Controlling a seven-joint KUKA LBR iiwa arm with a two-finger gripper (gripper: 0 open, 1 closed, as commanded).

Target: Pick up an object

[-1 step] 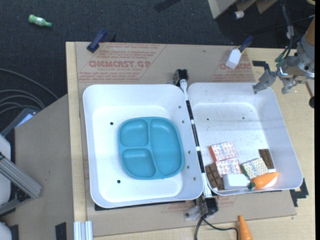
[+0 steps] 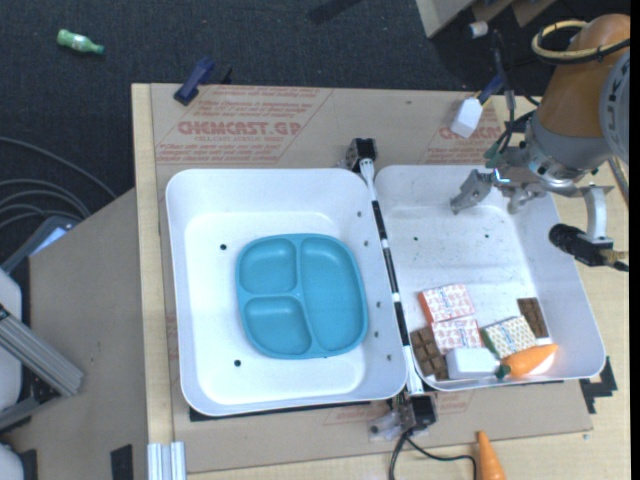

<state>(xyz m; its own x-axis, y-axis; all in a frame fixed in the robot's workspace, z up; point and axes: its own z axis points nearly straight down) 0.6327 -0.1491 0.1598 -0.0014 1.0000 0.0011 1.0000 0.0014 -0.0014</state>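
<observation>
My gripper (image 2: 494,192) hangs over the far edge of the right bin (image 2: 470,243), its two fingers spread open with nothing between them. The objects lie at the near end of that bin, well below the gripper: a red-and-white patterned box (image 2: 447,301), a second one (image 2: 455,331) just below it, a colourful packet (image 2: 509,336), an orange carrot (image 2: 530,361), a white block (image 2: 470,362), and two brown chocolate bars (image 2: 427,353) (image 2: 532,315). A blue divided plate (image 2: 301,295) lies in the left bin (image 2: 200,268).
A black hinge strip (image 2: 383,248) runs between the bins. On the bench behind the right bin stands a small white block (image 2: 466,118). A blue clip (image 2: 194,81) lies at the bench's far left corner, and an orange piece (image 2: 484,457) near the front edge.
</observation>
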